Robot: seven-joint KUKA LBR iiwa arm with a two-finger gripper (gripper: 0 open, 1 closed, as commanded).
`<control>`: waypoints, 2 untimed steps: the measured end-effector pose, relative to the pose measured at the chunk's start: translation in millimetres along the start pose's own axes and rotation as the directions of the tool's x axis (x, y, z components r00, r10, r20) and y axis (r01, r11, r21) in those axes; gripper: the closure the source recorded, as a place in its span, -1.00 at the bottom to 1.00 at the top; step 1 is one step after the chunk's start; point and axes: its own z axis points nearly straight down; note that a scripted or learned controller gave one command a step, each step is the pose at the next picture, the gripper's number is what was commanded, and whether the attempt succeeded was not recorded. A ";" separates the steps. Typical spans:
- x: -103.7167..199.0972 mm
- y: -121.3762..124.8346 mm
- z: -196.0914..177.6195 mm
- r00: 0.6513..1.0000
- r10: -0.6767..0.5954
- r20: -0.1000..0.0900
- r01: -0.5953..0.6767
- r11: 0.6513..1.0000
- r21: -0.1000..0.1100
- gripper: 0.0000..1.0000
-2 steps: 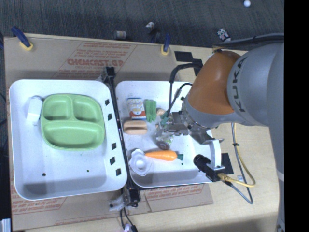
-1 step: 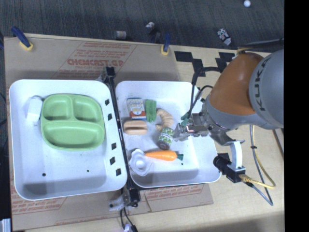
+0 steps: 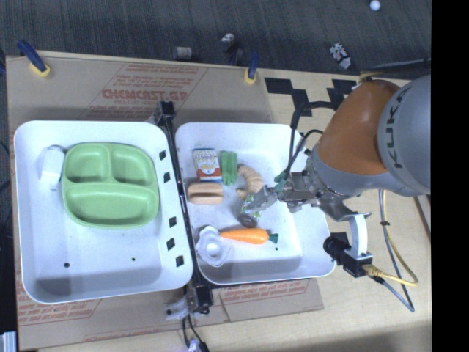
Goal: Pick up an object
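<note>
In the camera view we see the gripper [image 3: 258, 201] low inside the right bin [image 3: 311, 264], just above the carrot [image 3: 245, 235]. If its fingers are open or closed, we cannot tell. Left of the gripper lie a hot dog [image 3: 205, 191] and a small carton [image 3: 207, 163]. The left bin [image 3: 29, 270] holds a green tray [image 3: 110, 183].

In the right bin [image 3: 311, 259] I see a carrot [image 3: 244, 235] lying flat near the front, a hot dog [image 3: 205, 191] lying crosswise, a small orange-and-white carton [image 3: 207, 163], a green piece [image 3: 229, 167], a tan croissant-like piece [image 3: 250, 177], and a white cup-like object [image 3: 211, 246] beside the carrot.
</note>
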 end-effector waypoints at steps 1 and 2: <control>0.0 0.0 0.0 1.000 0.000 0.000 0.000 1.000 0.000 -1.00; -83.8 27.6 5.4 1.000 0.001 0.000 -0.001 1.000 0.002 -1.00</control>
